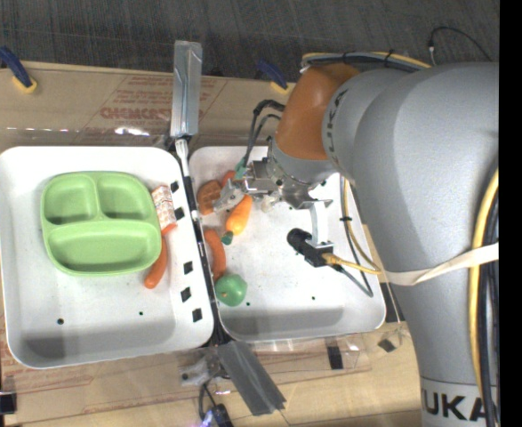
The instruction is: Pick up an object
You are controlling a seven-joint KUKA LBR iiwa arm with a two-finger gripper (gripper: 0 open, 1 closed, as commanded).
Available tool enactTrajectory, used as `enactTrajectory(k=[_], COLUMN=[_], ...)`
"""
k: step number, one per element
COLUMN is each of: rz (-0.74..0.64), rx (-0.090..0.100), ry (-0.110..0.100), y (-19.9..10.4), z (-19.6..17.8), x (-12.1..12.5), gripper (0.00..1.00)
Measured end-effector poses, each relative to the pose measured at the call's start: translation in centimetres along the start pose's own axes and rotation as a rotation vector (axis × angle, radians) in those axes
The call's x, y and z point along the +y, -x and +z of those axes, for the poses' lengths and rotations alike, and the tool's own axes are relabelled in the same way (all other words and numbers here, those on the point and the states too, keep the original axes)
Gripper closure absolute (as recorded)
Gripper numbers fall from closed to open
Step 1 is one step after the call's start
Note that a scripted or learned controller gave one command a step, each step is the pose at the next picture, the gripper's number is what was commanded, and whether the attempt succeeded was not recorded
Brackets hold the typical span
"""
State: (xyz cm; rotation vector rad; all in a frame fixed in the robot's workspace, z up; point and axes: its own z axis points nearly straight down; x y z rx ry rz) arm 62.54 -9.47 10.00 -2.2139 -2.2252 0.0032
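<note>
Logged two shallow white bins side by side on the tabletop [109, 105]: left bin [20, 238] at frame left, right bin [287, 323] at frame centre. Noted the grey arm [403, 167] with its orange band entering from frame right and bending down over the upper part of the right bin. Located the hand [259, 181] at the upper left of the right bin, low over the floor and near the wall shared with the left bin. Could not determine the hand's state, released or clenched; too much overlap there to judge.

Found the orange carrot [237, 218] with a green tip just below and left of the hand, tilted on the bin floor; could not tell whether touching the hand or only just beside it. Found an orange lump [209, 194] just left of the carrot, against the right bin's left wall; a long orange piece [216, 250] lower along the same wall; a green round fruit [230, 289] below that, near the bin's lower left corner.

Recorded a green divided plate [96, 222] in the upper half of the left bin; a small labelled cylinder [164, 205] just beside the plate's right edge; an orange stick-shaped piece [156, 269] at the plate's lower right corner, slanted, apparently touching the rim.

Noted a blue clamp [18, 69] at the tabletop's upper left edge.
</note>
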Motion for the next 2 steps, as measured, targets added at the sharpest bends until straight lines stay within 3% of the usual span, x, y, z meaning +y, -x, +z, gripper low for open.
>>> enactTrajectory(k=[1,2], rz=[-0.003,-0.067], rx=[0.0,-0.001], ry=[-0.005,0.004], y=[0.0,0.2], z=[-0.8,-15.1], x=[0.0,2.9], gripper=[1.0,1.0])
